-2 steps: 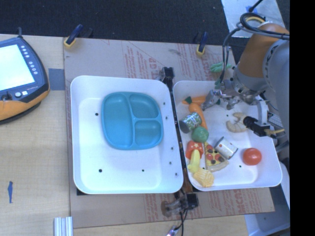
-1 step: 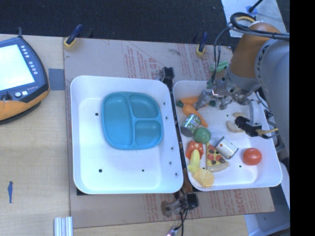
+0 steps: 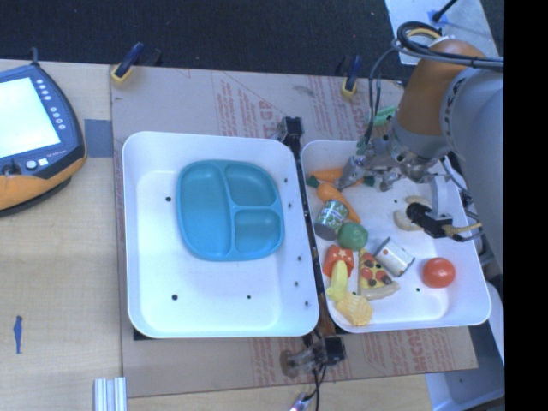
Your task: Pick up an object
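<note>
My gripper (image 3: 370, 176) is low over the far end of the right bin (image 3: 467, 311), with the grey arm and its orange band coming in from the right. Just to its left lies an orange carrot (image 3: 327, 178). Nearer the camera lie a tin can (image 3: 330, 218), a green toy (image 3: 352, 235), a red pepper (image 3: 337, 258), a pizza slice (image 3: 375, 277), a small silver cylinder (image 3: 395, 258) and a red tomato (image 3: 438, 272). I see nothing held in the gripper.
The left bin (image 3: 145, 298) holds a blue divided plate (image 3: 229, 209). A black divider clamp (image 3: 293, 129) sits between the bins at the far side. A tablet in an orange case (image 3: 30, 135) lies on the bench at far left.
</note>
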You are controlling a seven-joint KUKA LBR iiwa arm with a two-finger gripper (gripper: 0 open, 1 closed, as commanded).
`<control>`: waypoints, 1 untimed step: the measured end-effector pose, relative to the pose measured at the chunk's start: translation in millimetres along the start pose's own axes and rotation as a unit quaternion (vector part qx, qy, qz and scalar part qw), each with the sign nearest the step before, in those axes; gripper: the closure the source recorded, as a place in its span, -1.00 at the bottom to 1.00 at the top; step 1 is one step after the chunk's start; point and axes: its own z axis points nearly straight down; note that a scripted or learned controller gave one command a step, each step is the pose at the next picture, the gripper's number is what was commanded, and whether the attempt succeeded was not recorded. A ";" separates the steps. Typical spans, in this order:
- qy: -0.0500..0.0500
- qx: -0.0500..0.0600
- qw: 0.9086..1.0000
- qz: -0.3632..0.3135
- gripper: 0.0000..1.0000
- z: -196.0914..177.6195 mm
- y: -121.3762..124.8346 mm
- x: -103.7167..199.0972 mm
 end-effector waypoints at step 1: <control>0.000 -0.001 1.000 0.001 -1.00 0.1 0.1 -2.4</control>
